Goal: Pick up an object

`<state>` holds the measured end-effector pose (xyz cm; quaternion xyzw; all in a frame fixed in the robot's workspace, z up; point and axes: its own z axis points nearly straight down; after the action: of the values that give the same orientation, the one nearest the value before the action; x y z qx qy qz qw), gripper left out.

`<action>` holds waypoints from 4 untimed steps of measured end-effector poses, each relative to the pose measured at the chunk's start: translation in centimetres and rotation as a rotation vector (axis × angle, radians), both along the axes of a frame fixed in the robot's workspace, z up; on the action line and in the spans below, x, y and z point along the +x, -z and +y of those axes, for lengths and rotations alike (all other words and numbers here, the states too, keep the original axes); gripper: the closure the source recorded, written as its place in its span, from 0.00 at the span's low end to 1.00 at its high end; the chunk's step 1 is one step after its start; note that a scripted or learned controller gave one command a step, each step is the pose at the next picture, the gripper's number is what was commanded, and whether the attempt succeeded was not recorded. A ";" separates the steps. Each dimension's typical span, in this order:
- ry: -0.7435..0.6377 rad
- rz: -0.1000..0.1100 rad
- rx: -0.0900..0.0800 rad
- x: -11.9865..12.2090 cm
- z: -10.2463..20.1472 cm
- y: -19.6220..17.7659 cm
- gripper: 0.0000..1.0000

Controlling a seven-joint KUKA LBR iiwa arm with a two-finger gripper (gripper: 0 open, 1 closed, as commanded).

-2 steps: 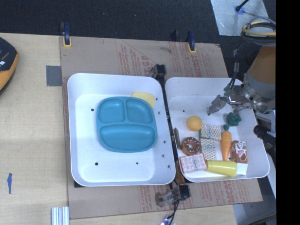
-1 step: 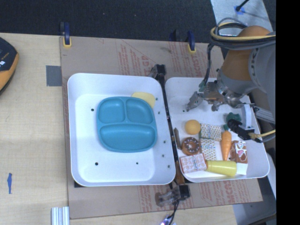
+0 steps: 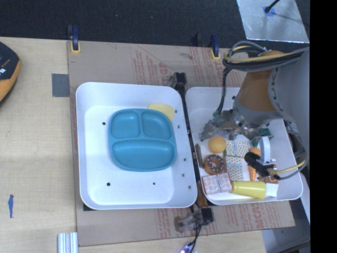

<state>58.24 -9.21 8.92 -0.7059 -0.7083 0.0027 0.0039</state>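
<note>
The grey arm with its orange band (image 3: 258,91) reaches in from the right and hangs over the far part of the right-hand shallow white bin (image 3: 295,191). Its end effector (image 3: 227,121) sits low over that bin, just above the pile of small things; whether it is spread or pressed together cannot be told from this angle, and nothing can be seen caught in it.

The things to be picked all lie in the right bin. A small round orange-yellow ball (image 3: 216,144) rests just below the end effector. Beside and below it lies a brown ring-shaped doughnut with pale sprinkles (image 3: 214,164), touching a flat cream waffle-patterned square (image 3: 235,154). Nearer the front edge sits a white packet with red print (image 3: 216,183), and next to it a yellow cylindrical bottle lying on its side (image 3: 249,189). An orange carrot-shaped piece (image 3: 253,165) lies to the right of the waffle square, partly under black cabling.

The left-hand shallow white bin (image 3: 95,141) holds a blue plastic divided plate with three compartments (image 3: 142,139), lying flat near the middle. A pale yellow flat piece (image 3: 163,109) peeks out from behind the plate's far right corner, touching it.

Both bins stand on a brown cardboard sheet (image 3: 131,62) laid over the pale wooden desk (image 3: 31,157).
</note>
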 end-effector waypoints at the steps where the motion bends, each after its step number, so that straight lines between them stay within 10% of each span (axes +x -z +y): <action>1: 0.000 -0.003 -0.001 -3.3 -0.3 -0.2 0.00; 2: -0.003 -0.011 -0.003 2.4 -2.5 -0.3 0.00; 3: 0.001 -0.002 0.000 -1.8 -0.6 -0.2 0.00; 4: 0.000 -0.003 -0.002 -1.6 -0.7 -1.3 1.00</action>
<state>56.61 -9.95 10.22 -0.7057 -0.7085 0.0021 0.0022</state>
